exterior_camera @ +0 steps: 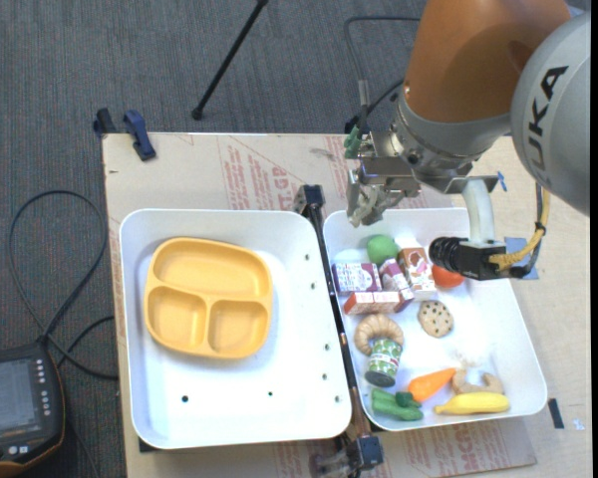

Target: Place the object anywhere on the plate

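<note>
A yellow plate (209,297) with three compartments lies in the left white bin (279,416). The right bin (523,357) holds several toy foods: a green ball (381,248), small cartons (357,277), a cookie (435,318), a croissant (379,329), a can (383,361), a carrot (432,382) and a banana (473,403). My gripper (365,209) hangs over the far left corner of the right bin, just above and behind the green ball. I see nothing held in it.
A black cylinder (463,255) on a white bracket, with yellow cable, juts from the arm over the right bin's far side. A dark divider strip (334,317) runs between the bins. A blue clamp (138,132) sits at the bench's far left corner.
</note>
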`<state>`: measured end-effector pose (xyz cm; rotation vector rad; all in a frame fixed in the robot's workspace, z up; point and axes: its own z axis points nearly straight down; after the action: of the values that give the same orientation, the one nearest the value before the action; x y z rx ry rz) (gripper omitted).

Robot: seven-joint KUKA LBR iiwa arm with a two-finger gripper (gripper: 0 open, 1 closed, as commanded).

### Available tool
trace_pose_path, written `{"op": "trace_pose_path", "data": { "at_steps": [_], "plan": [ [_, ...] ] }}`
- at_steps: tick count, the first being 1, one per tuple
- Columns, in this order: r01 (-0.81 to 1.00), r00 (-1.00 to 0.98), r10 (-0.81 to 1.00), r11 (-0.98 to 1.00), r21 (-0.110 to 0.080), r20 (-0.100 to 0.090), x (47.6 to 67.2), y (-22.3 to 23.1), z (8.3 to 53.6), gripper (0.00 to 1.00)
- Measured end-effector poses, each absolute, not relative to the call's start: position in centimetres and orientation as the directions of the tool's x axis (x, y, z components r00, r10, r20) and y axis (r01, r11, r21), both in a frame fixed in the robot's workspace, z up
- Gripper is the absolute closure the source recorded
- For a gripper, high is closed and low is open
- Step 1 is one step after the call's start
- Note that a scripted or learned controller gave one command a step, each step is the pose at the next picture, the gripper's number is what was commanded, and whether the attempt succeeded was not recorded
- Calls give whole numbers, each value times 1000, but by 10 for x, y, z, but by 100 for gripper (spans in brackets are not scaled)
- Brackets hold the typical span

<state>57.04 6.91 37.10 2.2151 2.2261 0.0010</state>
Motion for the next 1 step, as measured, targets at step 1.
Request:
{"op": "trace_pose_path", "data": {
  "at_steps": [1],
  "plan": [
    [1000, -7, 1000, 7, -1, -1, 628, 133, 372, 100]
  ]
}}
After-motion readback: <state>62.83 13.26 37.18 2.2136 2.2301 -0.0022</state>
